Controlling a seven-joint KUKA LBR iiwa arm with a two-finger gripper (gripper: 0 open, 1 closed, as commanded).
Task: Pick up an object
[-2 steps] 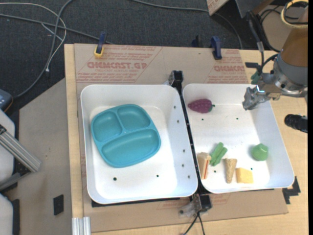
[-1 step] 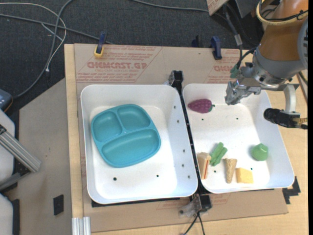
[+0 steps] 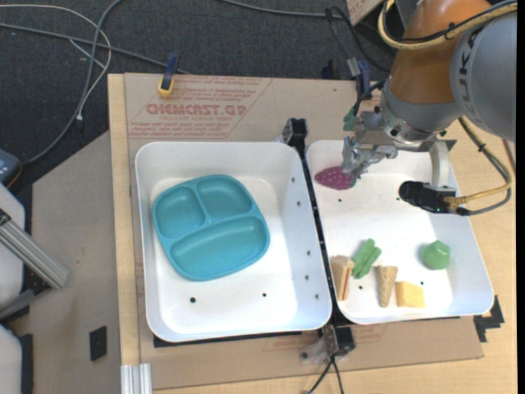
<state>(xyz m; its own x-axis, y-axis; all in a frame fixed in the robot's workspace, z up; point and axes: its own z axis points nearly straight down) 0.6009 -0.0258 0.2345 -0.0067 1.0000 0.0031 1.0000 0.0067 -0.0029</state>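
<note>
Stock on view from the overhead camera, as I read it from my station:

1. Arm (image 3: 447,56): grey with an orange band, reaching in from the right over the far end of the right bin (image 3: 385,220).
2. Pincer (image 3: 354,169): pointed downward at the far left corner of the right bin, with its tip at the right edge of the purple piece (image 3: 331,177). It seems to touch that piece, but the view is too small there to be sure. I cannot tell whether the pincer is apart or together.
3. Purple piece: flat and roundish, lying on the bin floor just beside the wall shared with the left bin (image 3: 164,302).
4. Long green piece (image 3: 364,256): lying at a slant near the front of the right bin.
5. Pale wedge with a red stripe (image 3: 341,276): just beside the long green piece, against the left wall.
6. Tan cone (image 3: 385,284): wide end away from me, between the wedge and the yellow block (image 3: 410,294).
7. Yellow block: touching the cone's right side, near the front rim.
8. Round green piece (image 3: 436,254): by the right wall, apart from the rest.
9. Teal divided plate (image 3: 212,226): three compartments, lying flat in the middle of the left bin.
10. Cardboard sheet (image 3: 205,109): under both bins, with a blue clip (image 3: 170,74) on its far edge.
</note>
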